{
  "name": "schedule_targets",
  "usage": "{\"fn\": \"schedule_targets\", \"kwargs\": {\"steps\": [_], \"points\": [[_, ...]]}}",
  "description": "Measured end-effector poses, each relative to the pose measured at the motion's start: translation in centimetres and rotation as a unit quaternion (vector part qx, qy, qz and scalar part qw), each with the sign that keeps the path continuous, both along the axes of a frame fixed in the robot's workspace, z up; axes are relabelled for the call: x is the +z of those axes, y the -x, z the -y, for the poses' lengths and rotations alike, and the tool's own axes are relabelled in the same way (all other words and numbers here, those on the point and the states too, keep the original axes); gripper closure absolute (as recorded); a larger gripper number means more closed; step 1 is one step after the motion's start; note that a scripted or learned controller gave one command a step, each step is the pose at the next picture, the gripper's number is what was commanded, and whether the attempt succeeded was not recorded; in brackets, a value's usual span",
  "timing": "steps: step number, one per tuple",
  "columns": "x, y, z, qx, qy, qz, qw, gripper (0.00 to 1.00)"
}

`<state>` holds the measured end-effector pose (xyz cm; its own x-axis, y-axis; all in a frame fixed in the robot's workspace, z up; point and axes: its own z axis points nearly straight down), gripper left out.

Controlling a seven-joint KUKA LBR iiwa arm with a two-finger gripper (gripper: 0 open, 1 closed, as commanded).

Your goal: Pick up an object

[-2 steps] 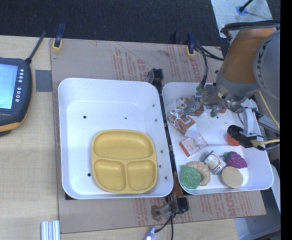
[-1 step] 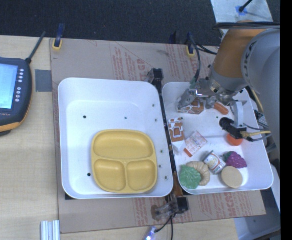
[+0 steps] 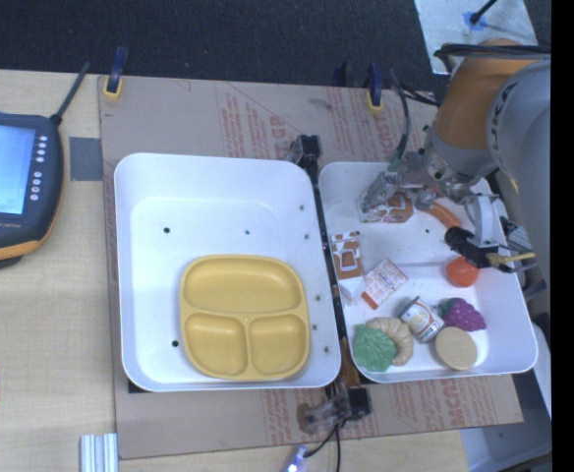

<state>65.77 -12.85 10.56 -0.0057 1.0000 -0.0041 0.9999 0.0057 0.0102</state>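
Gripper (image 3: pixel 390 187) sits low at the right bin's (image 3: pixel 523 362) far corner over a crumpled packet (image 3: pixel 397 207); we cannot tell its state. Approach step; next, we judge, a clean close.

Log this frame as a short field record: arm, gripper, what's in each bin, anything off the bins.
arm: reaches in from the right, above the right bin's far end
gripper: low by a crumpled packet; grasp not confirmed
left bin: yellow divided tray
right bin: tomato, purple grapes, small can, green leafy item, round beige item, two small packets
off bins: handheld screen unit at left
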Motion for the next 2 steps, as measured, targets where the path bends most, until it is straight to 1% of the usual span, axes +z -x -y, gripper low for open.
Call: {"fn": "schedule_targets", "kwargs": {"steps": [1,2], "points": [[1.4,-0.2,0.1,0.001,0.001,0.003,1.0,1.0],[6.1,1.1,5.5,-0.002,-0.0016,-0.006,1.0,1.0]]}}
